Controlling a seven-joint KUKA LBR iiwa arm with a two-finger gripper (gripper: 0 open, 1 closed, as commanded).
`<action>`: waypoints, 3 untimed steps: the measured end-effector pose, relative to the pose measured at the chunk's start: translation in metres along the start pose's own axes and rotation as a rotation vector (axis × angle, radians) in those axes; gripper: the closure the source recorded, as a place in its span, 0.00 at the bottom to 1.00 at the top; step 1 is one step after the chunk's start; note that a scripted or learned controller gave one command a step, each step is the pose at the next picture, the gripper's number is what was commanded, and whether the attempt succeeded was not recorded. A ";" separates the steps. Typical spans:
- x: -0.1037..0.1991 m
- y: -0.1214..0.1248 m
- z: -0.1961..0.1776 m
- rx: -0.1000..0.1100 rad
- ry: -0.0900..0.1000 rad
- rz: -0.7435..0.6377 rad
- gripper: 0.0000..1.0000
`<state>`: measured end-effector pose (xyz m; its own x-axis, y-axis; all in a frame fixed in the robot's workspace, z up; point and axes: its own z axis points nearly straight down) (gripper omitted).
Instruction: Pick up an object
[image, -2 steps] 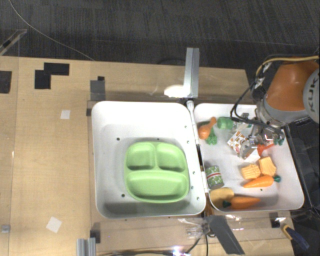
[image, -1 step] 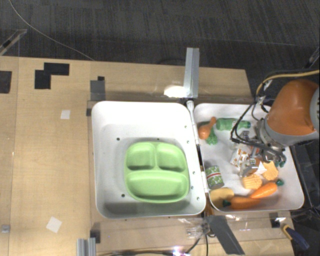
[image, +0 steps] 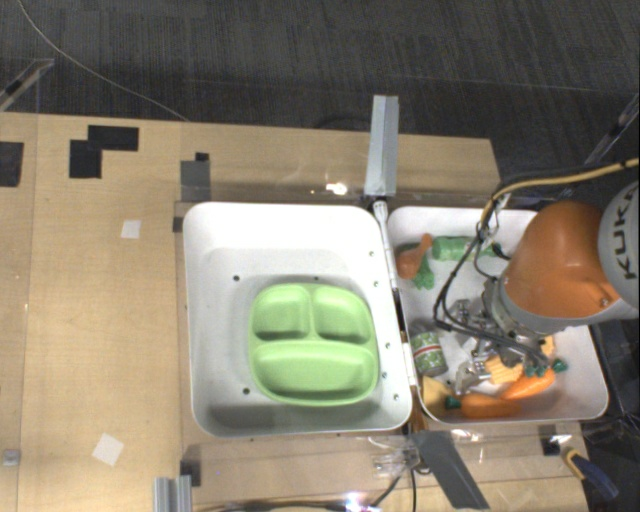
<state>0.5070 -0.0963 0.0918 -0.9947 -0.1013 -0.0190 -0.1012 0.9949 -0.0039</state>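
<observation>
Tool (image: 480, 368) hung low in right bin (image: 598, 400), jaw state not discernible; carrot (image: 505, 400) lay just at its 5 o'clock, long axis roughly 3–9.

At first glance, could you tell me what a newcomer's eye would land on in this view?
Most striking is the green divided tray lying in the middle of the left bin. Next comes the arm's orange band, hanging over the right bin, with the pincer low among a clutter of small items there: a carrot-like orange piece near the front wall and a small green-labelled can by the divider.
</observation>
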 end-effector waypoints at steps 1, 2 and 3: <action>-0.001 0.004 -0.001 0.009 -0.006 -0.134 0.00; 0.003 0.000 -0.001 0.015 -0.009 -0.392 0.00; 0.003 -0.033 0.000 -0.001 -0.004 -0.574 0.00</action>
<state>0.5069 -0.1294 0.0916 -0.7801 -0.6254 -0.0179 -0.6253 0.7803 -0.0140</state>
